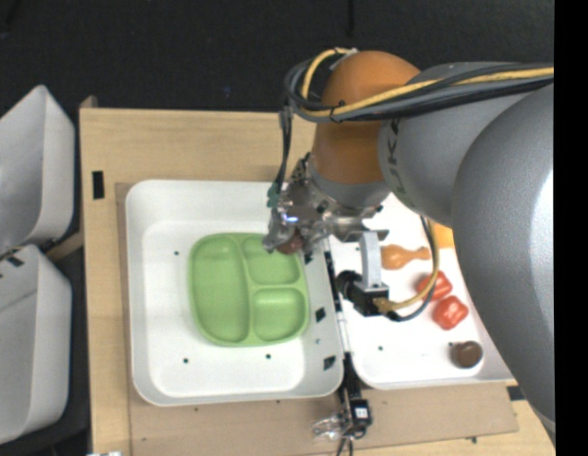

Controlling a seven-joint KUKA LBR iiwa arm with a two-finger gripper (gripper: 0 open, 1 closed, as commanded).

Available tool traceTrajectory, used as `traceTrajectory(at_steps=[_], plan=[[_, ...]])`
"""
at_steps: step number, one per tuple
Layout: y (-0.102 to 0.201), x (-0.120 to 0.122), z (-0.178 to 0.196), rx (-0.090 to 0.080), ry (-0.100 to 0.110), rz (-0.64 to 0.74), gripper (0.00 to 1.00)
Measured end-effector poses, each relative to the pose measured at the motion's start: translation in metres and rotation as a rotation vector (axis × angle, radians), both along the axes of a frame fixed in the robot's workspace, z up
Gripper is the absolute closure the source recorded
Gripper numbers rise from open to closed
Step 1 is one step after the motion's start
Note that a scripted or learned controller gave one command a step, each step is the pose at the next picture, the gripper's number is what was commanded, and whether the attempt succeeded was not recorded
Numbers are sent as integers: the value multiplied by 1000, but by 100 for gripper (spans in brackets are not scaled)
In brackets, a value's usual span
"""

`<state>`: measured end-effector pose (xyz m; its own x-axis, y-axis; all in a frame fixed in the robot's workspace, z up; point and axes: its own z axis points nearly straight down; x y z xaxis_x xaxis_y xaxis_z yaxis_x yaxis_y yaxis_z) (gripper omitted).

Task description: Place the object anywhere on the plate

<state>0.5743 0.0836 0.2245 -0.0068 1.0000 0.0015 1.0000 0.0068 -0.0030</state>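
While the gripper [286, 236] hovers at the green plate's [246, 288] upper right rim, its grip state cannot be told; no writing is legible.

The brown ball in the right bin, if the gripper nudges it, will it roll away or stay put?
The brown ball looks rounded, so a nudge would probably roll it. It lies close to the right bin's near wall, which would likely stop it soon. It looks small and probably light, so even a light touch may shift it.
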Motion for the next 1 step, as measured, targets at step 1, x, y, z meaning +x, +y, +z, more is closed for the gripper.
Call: traceTrajectory(at_steps=[1], plan=[[54,-16,-4,0,1,1,100]])
